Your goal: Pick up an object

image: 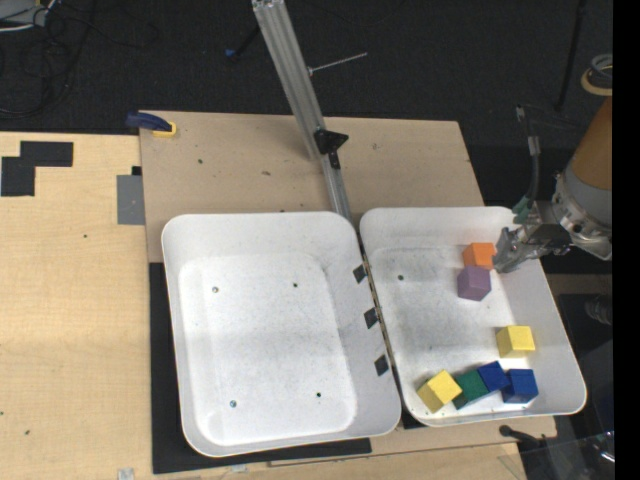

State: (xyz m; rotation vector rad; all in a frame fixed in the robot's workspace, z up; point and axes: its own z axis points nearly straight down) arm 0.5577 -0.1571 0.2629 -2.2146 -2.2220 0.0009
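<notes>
**Crowded approach at the orange block**

Because I only have the one overhead camera, I judge everything from its slanted look at the right-hand shallow white bin [400,230]. The grey two-finger gripper [507,250] sits low over that bin's upper right part, just beside the small orange cube [479,255], apparently touching its right face. I cannot tell how far the tool is spread, and I see nothing clearly between its tips, so I don't count anything as held.

The small purple cube [474,283] lies just below the orange one, nearly touching it. My worry is that a close here nudges the orange cube into the purple one, or pinches only a corner so it slips out on the lift. The bin's wall is near, which limits room.

The yellow cube [516,340] sits apart lower down, and a cluster of yellow, green and blue blocks [480,384] crowds the bottom edge; the left-hand white bin [180,238] is alongside.
</notes>
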